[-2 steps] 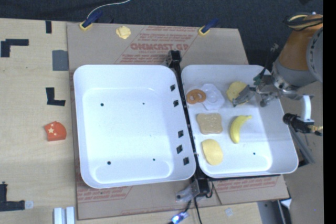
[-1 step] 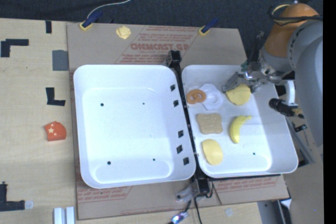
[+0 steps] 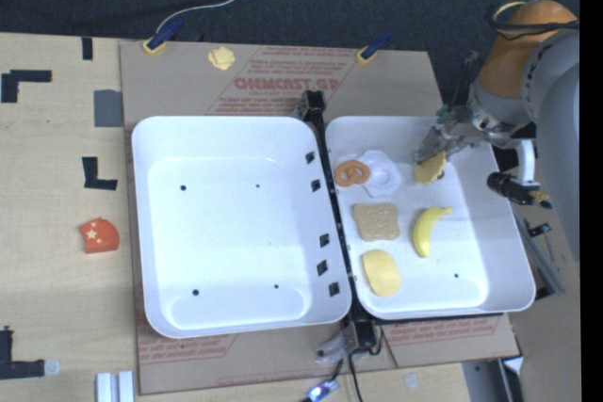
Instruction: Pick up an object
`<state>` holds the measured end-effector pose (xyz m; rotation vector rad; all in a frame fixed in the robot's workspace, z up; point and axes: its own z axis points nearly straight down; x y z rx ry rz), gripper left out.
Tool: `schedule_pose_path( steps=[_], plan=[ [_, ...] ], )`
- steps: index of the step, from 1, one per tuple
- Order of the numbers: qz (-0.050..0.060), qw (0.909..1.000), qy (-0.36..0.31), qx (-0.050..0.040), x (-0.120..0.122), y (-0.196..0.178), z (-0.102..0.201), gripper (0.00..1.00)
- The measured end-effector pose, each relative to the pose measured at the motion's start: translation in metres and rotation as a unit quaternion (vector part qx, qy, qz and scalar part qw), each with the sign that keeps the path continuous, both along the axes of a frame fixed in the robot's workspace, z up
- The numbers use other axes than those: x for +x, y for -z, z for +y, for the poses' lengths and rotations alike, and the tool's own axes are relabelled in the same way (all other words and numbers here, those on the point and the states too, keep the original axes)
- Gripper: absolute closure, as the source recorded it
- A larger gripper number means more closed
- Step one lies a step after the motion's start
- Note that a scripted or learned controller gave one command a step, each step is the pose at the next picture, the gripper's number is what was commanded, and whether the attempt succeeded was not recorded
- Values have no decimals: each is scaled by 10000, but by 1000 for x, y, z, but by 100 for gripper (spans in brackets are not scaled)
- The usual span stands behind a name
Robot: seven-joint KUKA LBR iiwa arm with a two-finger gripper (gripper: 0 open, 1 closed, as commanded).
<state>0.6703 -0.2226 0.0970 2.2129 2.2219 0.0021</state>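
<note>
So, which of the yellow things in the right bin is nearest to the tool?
The small yellow piece just under the tool, at the bin's upper part. The banana and the yellow oval lie lower, farther away.

Right bin is holding banana right of cracker; left bin is sitting beside it.

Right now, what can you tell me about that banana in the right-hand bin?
The banana is small, bright yellow and smooth, like a plastic toy. It curves gently, its upper end pointing toward the bin's far right and its lower end toward the near edge. It lies flat on the floor of the right bin, touching nothing else. A tan square cracker-like piece lies just to its left, and the claw is farther back over a different yellowish item.
</note>
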Motion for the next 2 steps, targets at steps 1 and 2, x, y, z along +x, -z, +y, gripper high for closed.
schedule_pose_path(
  steps=[1, 2],
  plan=[
    [6, 10000, -28, 29, -11, -60, 101, 100],
    [14, 10000, -34, 37, -16, -89, 194, 100]
  ],
)
